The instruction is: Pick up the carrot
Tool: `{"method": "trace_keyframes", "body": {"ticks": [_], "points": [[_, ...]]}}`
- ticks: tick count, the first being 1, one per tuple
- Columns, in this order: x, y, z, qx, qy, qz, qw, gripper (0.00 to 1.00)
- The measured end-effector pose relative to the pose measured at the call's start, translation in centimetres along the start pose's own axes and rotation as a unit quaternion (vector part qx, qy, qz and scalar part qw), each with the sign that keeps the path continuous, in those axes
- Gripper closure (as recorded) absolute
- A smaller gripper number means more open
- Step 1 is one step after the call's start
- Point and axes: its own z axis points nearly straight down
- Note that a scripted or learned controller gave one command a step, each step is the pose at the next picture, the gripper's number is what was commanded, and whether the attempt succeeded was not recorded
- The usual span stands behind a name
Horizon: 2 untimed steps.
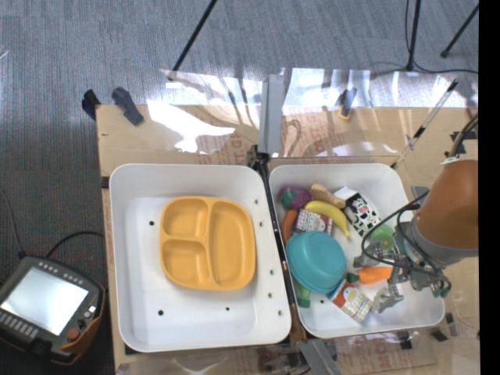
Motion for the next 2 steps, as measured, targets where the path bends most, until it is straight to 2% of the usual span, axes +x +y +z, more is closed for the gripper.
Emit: {"method": "trace_keyframes", "body": {"ticks": [1,2], "points": [[-0.2,0.2,-1.0,0.0,0.0,-0.004,1.0,1.0],[-0.2,7.2,-9.5,0.001,-0.006,0.037,0.9993,1.0]]}}
